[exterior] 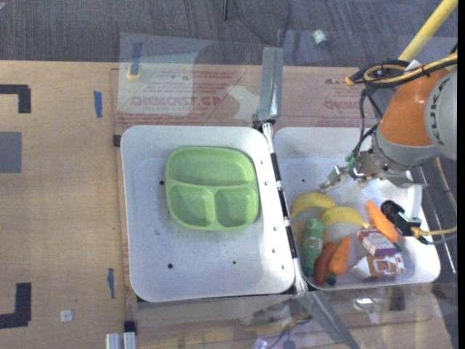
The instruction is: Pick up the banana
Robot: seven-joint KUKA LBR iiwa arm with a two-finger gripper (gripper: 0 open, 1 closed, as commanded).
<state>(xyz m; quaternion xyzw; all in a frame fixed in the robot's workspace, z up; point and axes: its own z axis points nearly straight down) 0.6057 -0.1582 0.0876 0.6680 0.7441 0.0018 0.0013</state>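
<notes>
Banana (314, 203) lies in the right bin (305, 151); end effector (347, 174) hovers above, grip state unclear.

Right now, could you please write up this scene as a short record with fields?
left bin: holds a green divided plate
right bin: toy food heaped at its near end
banana: yellow, at the pile's left, beside a green bottle
other items: orange carrot, small carton
claw: above the right bin, beyond the pile, nothing seen in it
</notes>
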